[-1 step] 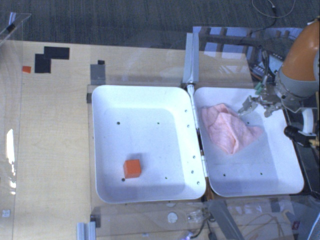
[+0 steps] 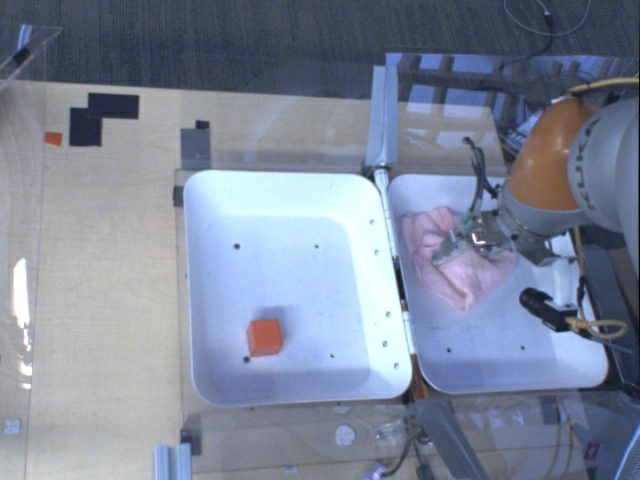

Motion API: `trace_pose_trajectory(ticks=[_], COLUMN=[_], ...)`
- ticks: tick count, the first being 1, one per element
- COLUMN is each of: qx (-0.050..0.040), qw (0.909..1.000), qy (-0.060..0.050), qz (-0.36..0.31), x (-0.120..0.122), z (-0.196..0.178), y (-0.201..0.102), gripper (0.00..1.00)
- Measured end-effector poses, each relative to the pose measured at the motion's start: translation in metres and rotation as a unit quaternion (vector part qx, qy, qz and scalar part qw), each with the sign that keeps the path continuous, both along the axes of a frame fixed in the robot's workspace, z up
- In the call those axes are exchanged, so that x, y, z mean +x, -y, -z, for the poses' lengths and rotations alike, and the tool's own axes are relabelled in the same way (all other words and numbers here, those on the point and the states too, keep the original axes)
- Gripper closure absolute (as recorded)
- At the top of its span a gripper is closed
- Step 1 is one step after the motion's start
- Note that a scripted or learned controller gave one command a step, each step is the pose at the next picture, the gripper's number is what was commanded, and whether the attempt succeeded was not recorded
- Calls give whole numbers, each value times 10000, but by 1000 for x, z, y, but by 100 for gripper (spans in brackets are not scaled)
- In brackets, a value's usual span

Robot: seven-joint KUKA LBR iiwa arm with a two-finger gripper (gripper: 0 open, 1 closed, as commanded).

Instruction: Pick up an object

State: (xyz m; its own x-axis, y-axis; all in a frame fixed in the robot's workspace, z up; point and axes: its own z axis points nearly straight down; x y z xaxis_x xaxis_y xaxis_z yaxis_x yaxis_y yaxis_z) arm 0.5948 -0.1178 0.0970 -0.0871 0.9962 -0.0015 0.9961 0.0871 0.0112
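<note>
The gripper (image 2: 470, 236) is set down on the pink cloth (image 2: 452, 258) in the right bin (image 2: 520, 363) (whether it is open or closed cannot be told). A thick fold should be pinched, then lifted straight.

Pink cloth (image 2: 455, 258); orange block (image 2: 265, 337); white bins (image 2: 300, 193); pale wooden bench (image 2: 100, 298).

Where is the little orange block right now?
The orange block sits in the left white bin, near its front-left corner, all by itself. It is far from the pink cloth and the gripper over in the right bin.
</note>
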Motion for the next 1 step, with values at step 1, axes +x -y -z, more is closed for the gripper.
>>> trace_pose_trajectory(ticks=[1], qx=[-6], qw=[9997], qy=[-18], qz=[-233], x=[3], z=[-71], y=[13], gripper=[0])
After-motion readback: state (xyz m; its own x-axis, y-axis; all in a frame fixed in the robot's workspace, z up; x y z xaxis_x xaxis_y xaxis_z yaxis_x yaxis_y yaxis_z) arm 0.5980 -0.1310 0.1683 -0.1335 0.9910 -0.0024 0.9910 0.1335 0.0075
